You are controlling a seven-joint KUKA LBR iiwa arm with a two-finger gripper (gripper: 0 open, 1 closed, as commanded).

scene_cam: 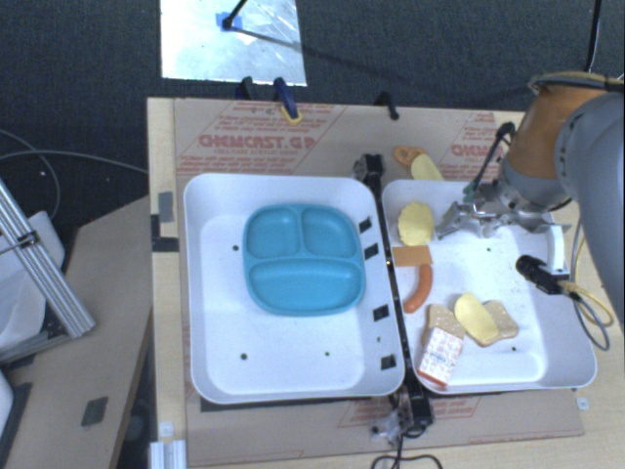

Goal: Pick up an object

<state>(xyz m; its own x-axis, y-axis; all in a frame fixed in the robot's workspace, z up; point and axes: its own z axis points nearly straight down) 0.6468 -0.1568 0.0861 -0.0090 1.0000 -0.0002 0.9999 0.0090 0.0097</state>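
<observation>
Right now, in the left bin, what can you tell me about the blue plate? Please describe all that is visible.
The blue plate is a light blue tray with rounded corners, and it looks like smooth plastic. Raised ridges divide it into three compartments: two smaller ones at the far side and one wide one at the near side. All three hold nothing. It lies flat, right side up, near the middle of the left bin, resting on the white floor and slightly turned against the bin's walls. Nothing else touches it.

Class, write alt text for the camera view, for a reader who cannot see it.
A grey robot arm reaches from the right, its gripper over the right bin near toy foods: a yellow piece, a sausage and a cracker box. The left bin holds a blue divided plate.
</observation>
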